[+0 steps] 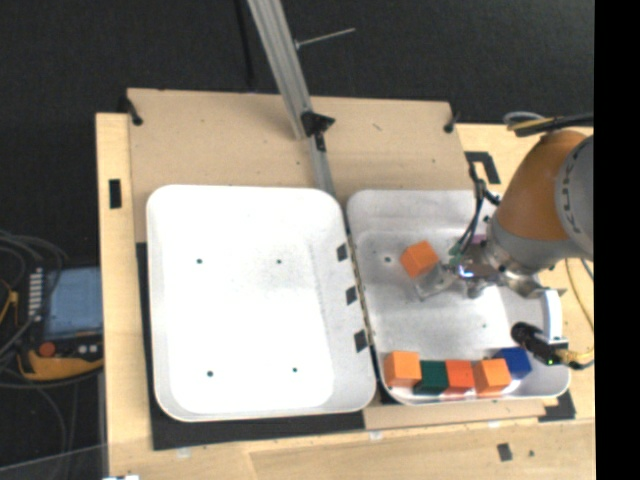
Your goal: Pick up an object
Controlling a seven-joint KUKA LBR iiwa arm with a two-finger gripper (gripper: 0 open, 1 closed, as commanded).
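Matt white plastic bins (250, 298), smooth matt coloured blocks (450, 375), pale raw wooden bench (290, 118), ribbed dull metal rail (280, 48), satin orange arm band (535, 193).

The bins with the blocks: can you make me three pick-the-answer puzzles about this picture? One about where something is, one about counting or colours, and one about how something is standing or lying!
1. Where is the row of blocks?
A. In the left bin
B. Along the near edge of the right bin
C. On the floor

2. How many blocks in that row are green?
A. One
B. Three
C. None

3. How does the lone orange block lie?
A. Stacked on the row
B. Apart from the row, beside the gripper
C. Outside both bins

Answers:
1 B: the row lines the right bin at its near edge.
2 A: one green block sits among orange ones and a blue block.
3 B: the lone orange block lies alone mid-bin by the gripper.
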